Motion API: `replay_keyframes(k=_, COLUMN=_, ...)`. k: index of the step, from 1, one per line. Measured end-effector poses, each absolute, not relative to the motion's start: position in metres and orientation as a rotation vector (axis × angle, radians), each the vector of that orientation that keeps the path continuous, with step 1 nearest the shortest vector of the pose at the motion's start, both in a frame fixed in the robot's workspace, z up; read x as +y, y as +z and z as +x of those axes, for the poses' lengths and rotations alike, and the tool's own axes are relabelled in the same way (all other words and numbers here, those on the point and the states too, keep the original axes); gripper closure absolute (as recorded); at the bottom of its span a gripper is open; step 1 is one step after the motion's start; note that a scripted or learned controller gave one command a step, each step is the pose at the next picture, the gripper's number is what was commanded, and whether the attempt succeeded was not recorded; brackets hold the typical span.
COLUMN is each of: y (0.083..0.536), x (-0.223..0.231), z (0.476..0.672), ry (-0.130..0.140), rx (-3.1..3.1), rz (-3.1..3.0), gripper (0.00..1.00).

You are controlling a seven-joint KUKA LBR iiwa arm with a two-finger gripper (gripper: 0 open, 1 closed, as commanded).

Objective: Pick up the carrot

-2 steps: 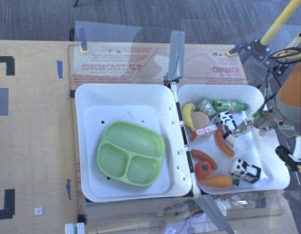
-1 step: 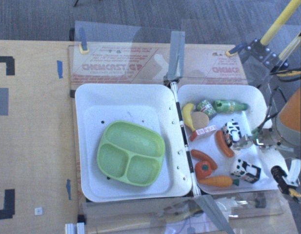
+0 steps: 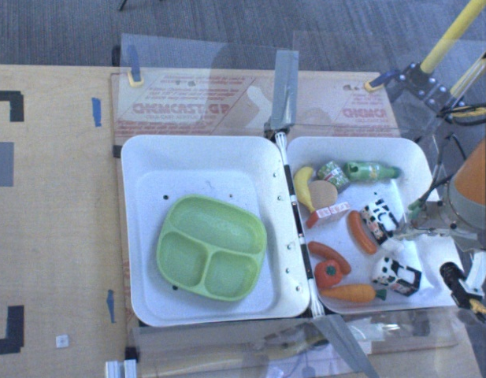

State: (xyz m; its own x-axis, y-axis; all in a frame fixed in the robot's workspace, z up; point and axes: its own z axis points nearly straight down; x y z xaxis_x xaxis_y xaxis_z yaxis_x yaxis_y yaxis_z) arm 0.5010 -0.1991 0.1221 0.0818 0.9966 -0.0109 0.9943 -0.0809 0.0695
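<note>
The carrot [image 3: 353,293] is orange and tapered, and lies flat along the front wall of the right bin [image 3: 420,157]. A red tomato [image 3: 329,273] touches its left end, and a black-and-white cow-patterned carton [image 3: 396,275] sits just to its right. My gripper [image 3: 422,211] reaches in over the bin's right rim, above and to the right of the carrot and well apart from it. Nothing shows between its fingers.
The right bin also holds a banana [image 3: 304,187], a green bottle [image 3: 371,170], a round bread slice [image 3: 323,194], a sausage [image 3: 362,232], a red pepper [image 3: 329,254] and a second cow-patterned carton [image 3: 379,218]. A green divided plate [image 3: 211,247] lies in the left bin [image 3: 148,164].
</note>
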Motion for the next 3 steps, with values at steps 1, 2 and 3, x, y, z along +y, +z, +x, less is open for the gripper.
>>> replay_keyframes(k=1, y=0.198, x=-0.137, z=0.48, ry=-0.001, rx=1.98, rz=2.44, gripper=1.0)
replay_keyframes(k=2, y=0.208, x=-0.137, z=0.481, ry=-0.001, rx=1.98, rz=2.437, gripper=1.0)
replay_keyframes(k=3, y=0.206, x=-0.138, z=0.502, ry=0.0, rx=2.231, rz=2.208, gripper=1.0)
